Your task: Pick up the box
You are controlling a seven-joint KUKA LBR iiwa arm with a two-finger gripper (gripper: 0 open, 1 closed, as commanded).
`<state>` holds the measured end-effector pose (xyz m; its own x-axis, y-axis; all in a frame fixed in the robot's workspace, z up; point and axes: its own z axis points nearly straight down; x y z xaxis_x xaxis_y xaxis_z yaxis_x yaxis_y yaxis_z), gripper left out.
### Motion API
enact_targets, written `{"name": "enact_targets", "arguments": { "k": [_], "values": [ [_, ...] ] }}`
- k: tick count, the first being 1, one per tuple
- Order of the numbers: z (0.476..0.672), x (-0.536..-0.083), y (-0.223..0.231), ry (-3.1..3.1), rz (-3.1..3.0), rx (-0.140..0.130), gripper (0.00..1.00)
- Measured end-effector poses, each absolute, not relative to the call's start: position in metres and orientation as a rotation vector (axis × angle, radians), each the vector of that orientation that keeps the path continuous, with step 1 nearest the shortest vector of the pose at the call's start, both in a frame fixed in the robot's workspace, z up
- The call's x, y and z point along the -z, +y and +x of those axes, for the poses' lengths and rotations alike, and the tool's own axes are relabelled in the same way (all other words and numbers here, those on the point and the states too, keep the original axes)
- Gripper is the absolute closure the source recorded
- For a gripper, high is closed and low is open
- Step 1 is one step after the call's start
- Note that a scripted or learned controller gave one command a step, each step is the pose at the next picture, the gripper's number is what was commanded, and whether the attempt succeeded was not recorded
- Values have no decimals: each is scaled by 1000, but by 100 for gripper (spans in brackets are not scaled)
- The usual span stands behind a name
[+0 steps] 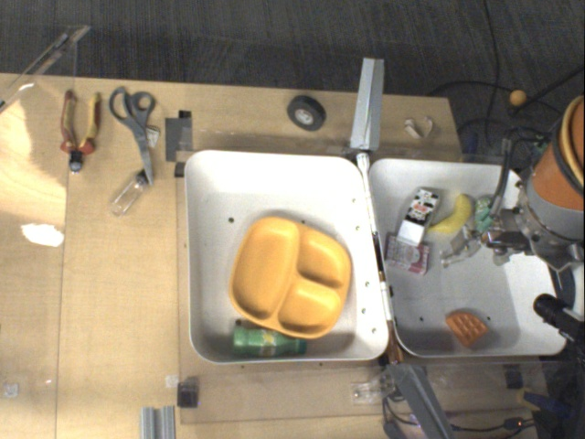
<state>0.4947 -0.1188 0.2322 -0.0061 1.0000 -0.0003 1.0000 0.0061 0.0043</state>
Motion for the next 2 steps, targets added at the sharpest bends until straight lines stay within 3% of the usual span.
{"name": "enact_targets", "arguments": {
  "k": [1, 2],
  "values": [
    [556, -105, -102, 2249, 2182, -11, 0],
    [559, -117, -100, 2248, 2175, -20, 100]
  ]
}}
